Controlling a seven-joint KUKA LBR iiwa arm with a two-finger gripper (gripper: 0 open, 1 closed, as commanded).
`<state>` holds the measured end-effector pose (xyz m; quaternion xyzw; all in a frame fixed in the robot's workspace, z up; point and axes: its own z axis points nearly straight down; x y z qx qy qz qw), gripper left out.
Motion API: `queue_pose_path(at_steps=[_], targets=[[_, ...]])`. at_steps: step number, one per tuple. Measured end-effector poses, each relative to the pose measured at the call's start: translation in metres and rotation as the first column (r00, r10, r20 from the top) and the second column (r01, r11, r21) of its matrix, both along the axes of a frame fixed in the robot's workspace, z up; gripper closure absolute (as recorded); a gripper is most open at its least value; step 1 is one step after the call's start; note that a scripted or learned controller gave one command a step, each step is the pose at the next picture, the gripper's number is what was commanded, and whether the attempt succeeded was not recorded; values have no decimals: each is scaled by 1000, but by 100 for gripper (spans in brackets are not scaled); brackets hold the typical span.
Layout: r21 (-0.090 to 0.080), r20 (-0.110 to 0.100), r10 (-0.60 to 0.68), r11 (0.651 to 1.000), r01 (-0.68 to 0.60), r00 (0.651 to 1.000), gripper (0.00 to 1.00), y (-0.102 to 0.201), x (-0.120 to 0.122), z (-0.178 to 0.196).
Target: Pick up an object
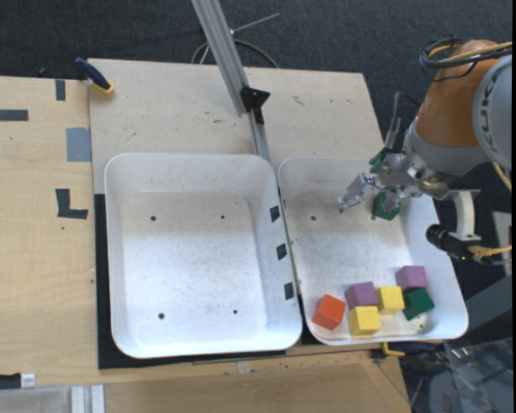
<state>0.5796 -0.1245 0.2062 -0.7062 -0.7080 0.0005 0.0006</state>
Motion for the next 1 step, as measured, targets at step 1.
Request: queue_pose_path(at_steps=[1], targets=[[-5,5,-6,1000,6,1000,0,-65,-16,51]])
